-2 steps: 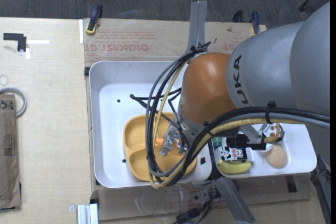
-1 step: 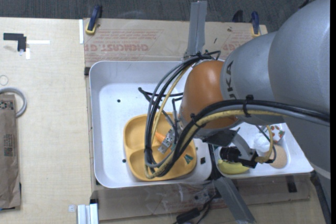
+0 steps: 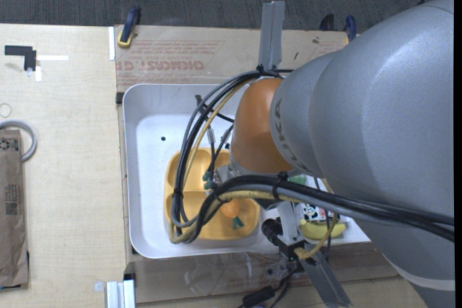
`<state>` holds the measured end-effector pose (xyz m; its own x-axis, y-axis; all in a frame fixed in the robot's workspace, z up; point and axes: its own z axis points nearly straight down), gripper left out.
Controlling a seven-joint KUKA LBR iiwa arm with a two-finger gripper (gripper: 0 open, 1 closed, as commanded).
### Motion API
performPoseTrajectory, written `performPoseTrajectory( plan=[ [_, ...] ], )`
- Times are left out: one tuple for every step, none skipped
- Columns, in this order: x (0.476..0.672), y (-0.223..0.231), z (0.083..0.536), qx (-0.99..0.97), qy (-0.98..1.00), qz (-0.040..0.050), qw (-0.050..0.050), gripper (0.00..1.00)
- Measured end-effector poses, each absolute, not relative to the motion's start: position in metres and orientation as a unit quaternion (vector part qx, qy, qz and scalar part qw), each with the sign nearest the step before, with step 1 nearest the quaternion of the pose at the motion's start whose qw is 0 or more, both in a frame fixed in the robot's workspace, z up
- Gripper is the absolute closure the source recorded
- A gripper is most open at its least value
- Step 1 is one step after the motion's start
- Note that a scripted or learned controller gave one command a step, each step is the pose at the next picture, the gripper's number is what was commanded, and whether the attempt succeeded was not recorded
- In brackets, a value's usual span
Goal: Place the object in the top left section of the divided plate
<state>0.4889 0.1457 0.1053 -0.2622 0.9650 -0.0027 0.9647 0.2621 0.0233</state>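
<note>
While the grey arm (image 3: 375, 126) with its orange band (image 3: 253, 130) reaches in from the right and covers much of the scene, a white bin (image 3: 144, 155) shows beneath it on the counter (image 3: 65, 155). Inside the bin lies a yellow divided plate (image 3: 184, 191), partly hidden by the black cables (image 3: 195, 155) that loop down from the wrist. A small orange object with a green tip (image 3: 232, 213) rests in the plate's lower right section, near the plate's edge. Just to the right, beside the plate, lies a banana (image 3: 321, 230), with a white item bearing black patches (image 3: 310, 213) touching it from above. The claw itself is hidden under the wrist and cables, so I cannot tell how it stands. Cardboard with red lettering (image 3: 180, 58) lies beyond the bin's far rim, held by a blue and yellow clamp (image 3: 128, 27). A brown paper packet (image 3: 13, 205) lies at the counter's left edge
</note>
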Motion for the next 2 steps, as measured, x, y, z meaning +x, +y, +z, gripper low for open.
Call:
performPoseTrajectory(
  plan=[
    [0.538, 0.162, 0.105, 0.556, 0.831, 0.0040, 0.003, 1.00],
    [0.590, 0.153, 0.123, 0.649, 0.761, -0.0023, 0.000, 1.00]
  ],
)
